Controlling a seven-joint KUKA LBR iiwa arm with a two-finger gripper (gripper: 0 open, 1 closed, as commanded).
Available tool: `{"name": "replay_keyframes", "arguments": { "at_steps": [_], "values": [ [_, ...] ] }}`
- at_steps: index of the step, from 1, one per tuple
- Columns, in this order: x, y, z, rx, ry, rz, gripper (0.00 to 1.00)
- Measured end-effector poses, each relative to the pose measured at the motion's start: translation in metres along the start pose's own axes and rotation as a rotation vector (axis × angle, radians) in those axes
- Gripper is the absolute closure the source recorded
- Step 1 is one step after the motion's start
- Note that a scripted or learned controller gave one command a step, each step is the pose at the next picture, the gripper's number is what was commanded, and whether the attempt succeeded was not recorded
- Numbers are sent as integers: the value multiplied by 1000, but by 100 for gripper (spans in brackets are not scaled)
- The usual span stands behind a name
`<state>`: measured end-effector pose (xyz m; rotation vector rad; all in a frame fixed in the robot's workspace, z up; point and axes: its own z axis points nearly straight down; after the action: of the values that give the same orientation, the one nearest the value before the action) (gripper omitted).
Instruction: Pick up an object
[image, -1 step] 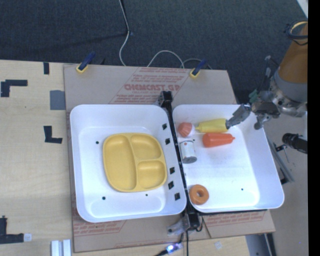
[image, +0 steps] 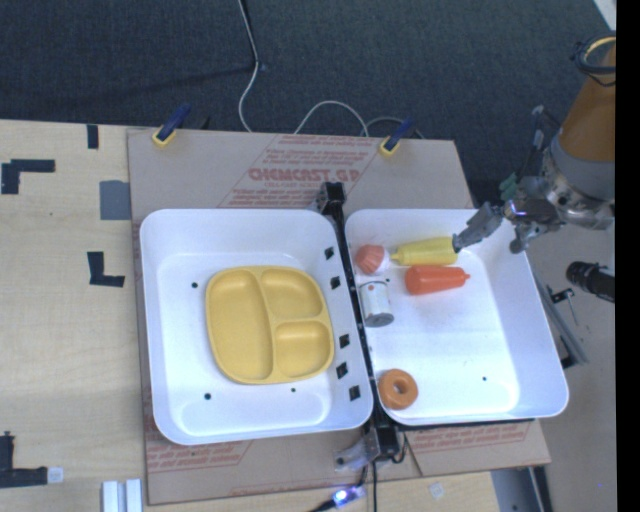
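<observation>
Camera view: the gripper (image: 497, 227) is seen at the upper right edge of the right bin (image: 520, 330), its two dark fingers spread apart, one reaching toward the yellow piece (image: 425, 251) and the other pointing down near the bin's right rim, with nothing between them. No single object is named by the task, so the candidates are those lying in the right bin: the yellow piece, touching or just beside the orange-red piece (image: 437, 279) below it, a small peach ball (image: 369, 258) and a silver can (image: 376, 303) close to the divider (image: 345, 300), and a brown ring (image: 399, 388) near the lower rim. A failed grasp is judged most likely among the clustered pieces, since a finger lowered between the yellow and orange-red pieces could be jammed onto one of them or could push both aside. The can, lying on its side, could be rolled away by a glancing touch. Objects close to the divider leave little room for a finger, so a collision with the wall could be caused. In the left bin (image: 170, 330) a yellow compartment tray (image: 268, 323) is seen, well apart from the gripper.
</observation>
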<state>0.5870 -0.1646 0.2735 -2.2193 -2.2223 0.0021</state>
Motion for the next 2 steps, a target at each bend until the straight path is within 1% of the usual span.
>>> {"name": "replay_keyframes", "arguments": {
  "at_steps": [1, 2],
  "values": [
    [8, -4, 62, 6, 1, 0, 0],
    [14, -2, 107, 5, 1, 0, 0]
  ]
}}
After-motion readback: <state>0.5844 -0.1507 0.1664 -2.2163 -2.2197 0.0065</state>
